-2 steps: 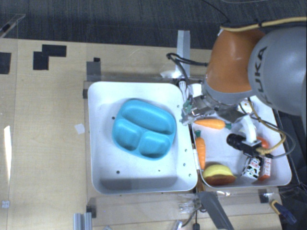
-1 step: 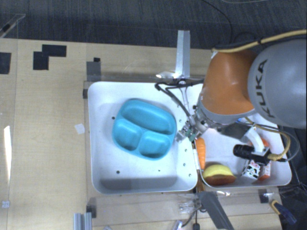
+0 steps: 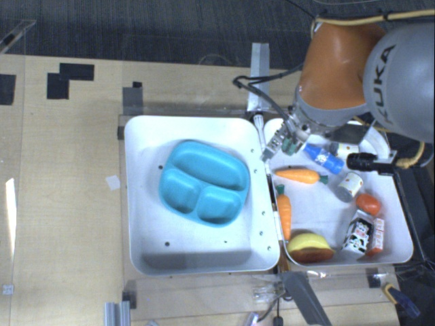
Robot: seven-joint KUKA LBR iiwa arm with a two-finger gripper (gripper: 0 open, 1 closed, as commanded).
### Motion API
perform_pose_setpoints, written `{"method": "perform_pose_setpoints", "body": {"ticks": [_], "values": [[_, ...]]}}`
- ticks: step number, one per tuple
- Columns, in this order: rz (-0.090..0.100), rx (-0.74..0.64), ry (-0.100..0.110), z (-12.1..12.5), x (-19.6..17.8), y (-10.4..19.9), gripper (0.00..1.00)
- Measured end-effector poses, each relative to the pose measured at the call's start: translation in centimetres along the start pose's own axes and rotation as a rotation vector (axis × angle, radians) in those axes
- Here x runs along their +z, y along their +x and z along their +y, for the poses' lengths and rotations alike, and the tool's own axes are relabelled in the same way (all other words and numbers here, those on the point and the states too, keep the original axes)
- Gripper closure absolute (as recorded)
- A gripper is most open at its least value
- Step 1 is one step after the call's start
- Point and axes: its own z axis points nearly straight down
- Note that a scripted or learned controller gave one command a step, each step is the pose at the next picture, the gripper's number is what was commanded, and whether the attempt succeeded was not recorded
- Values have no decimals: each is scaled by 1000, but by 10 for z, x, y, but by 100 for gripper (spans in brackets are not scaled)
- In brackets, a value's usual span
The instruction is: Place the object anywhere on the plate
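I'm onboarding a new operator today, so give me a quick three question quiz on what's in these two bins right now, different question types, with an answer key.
1. True or false: the blue plate lies in the left bin.
2. Multiple choice: which thing lies nearest the front edge of the right bin? A) the blue bottle B) the yellow and red fruit C) the grey cup
3. Fill in: two ______ lie along the right bin's left side, one pointing across and one pointing front to back.

Key
1. True.
2. B.
3. Carrots.

The gripper hangs over the right bin's back left corner; nothing lies on the plate yet.
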Motion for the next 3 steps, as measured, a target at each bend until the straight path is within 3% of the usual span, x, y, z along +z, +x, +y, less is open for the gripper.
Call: {"method": "perform_pose_setpoints", "body": {"ticks": [1,2,3], "values": [[2,262,3,-53,-6,27,100],[1,71,0,25,-30,51,100],[2,77,2,15,-3,51,100]]}}
